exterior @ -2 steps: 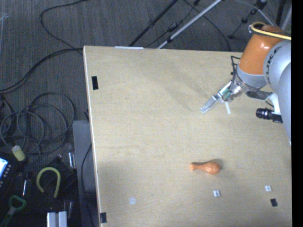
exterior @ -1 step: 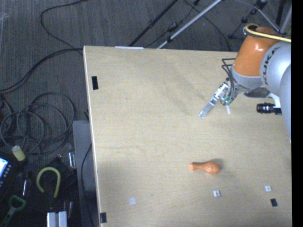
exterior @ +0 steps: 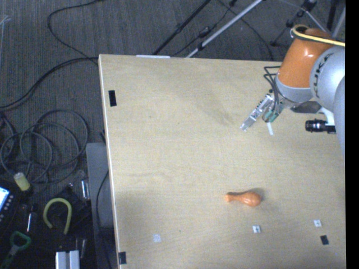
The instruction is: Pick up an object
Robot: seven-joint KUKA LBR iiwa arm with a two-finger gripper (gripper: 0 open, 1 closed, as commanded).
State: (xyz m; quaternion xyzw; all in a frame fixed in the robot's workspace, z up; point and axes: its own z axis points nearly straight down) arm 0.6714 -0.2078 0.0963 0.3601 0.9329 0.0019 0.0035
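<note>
One orange object [exterior: 244, 198] on bench [exterior: 168, 150], well apart from gripper [exterior: 259, 119]; finger spread impossible to tell. Risk: descent off-target, closing on nothing.

Black cables [exterior: 45, 144] coil on the dark floor left of the bench, near what may be a green clamp [exterior: 56, 213].

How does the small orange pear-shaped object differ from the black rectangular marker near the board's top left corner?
The small orange pear-shaped object is rounded and raised, with a narrow neck pointing left; the black rectangular marker is flat and upright in the view. The orange object lies lower right on the pale wooden board, below the gripper; the black marker sits by the far left edge. Both rest on the board, untouched.
</note>
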